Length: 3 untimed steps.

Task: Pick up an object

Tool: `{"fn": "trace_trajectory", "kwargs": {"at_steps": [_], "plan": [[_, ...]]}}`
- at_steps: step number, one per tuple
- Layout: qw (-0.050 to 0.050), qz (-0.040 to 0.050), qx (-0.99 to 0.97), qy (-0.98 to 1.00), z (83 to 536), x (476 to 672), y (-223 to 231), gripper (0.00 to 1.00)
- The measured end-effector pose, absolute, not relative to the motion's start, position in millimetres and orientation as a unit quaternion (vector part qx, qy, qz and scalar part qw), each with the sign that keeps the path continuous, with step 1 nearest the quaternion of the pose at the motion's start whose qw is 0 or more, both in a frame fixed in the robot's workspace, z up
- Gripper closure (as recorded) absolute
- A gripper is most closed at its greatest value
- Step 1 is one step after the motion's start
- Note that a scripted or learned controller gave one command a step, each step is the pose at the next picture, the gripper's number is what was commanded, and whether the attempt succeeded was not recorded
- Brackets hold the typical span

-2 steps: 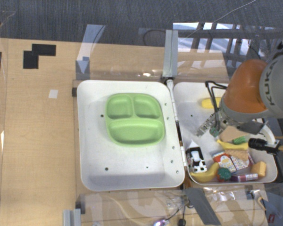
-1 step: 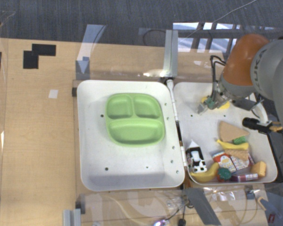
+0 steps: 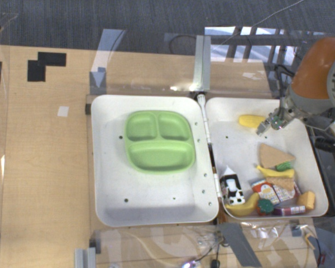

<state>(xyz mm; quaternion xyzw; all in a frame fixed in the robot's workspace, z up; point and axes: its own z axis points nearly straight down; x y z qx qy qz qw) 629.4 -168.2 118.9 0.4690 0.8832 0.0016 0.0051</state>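
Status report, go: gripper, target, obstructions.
Gripper low over right bin, holding nothing seen. Yellow piece just beside it. Other toys heaped at near corner.

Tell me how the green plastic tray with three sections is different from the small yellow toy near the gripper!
The green plastic tray with three sections lies in the left white bin; the small yellow toy lies in the right white bin. The tray is much bigger and has hollow compartments; the yellow toy is a small solid lump. The tray lies alone, while the toy sits right beside the gripper. Both rest flat on a bin floor.
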Motion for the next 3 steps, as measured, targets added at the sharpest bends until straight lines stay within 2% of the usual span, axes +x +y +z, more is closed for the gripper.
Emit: {"fn": "trace_trajectory", "kwargs": {"at_steps": [1, 2, 3], "plan": [[0.004, 0.0023, 0.532, 0.847, 176.1, 671.1, -123.3, 1.0], [0.004, 0.002, 0.532, 0.847, 175.9, 671.0, -123.6, 0.0], [-0.005, -0.0038, 0.451, 0.893, 90.1, 666.9, -126.5, 0.0]]}}
